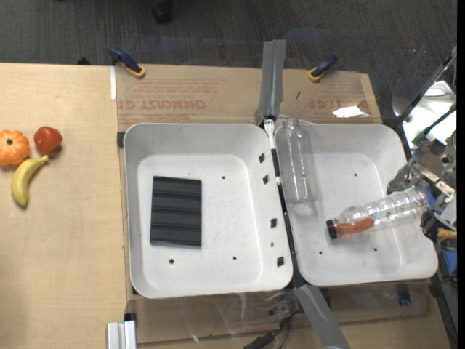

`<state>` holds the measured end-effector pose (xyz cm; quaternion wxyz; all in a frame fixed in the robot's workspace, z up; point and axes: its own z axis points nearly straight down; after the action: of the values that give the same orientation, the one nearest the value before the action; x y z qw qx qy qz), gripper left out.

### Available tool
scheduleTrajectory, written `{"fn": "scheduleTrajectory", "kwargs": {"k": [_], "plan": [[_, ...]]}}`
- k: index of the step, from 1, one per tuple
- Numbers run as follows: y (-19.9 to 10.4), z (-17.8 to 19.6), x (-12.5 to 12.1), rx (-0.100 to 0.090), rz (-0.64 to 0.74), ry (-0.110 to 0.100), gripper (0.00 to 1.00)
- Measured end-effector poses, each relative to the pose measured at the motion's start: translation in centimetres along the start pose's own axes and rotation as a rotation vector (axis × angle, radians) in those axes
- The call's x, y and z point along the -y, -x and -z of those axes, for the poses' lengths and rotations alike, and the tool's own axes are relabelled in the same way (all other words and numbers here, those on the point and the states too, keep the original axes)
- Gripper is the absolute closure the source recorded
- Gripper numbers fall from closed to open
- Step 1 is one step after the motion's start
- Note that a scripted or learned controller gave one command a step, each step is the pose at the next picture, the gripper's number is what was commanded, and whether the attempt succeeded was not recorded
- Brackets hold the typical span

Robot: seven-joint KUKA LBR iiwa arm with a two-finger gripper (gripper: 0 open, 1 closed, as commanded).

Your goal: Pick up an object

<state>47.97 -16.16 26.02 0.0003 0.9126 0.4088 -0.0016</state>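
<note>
Two bins: left bin [138, 195] holds a black ridged block [176, 211], right bin [378, 264] two clear bottles [296, 167]; gripper [436, 187] state unclear

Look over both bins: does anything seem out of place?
Yes. In the right bin, one clear bottle lies against the left wall, and a second bottle lies tilted, its base up on the right rim.
</note>
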Motion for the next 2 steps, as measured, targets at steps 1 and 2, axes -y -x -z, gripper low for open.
{"fn": "scheduleTrajectory", "kwargs": {"k": [1, 2], "plan": [[-5.9, -13.5, -2.9, 0.001, 0.034, -0.005, 0.0], [-3.6, -16.9, 3.4, -0.001, 0.133, -0.003, 0.0]]}}
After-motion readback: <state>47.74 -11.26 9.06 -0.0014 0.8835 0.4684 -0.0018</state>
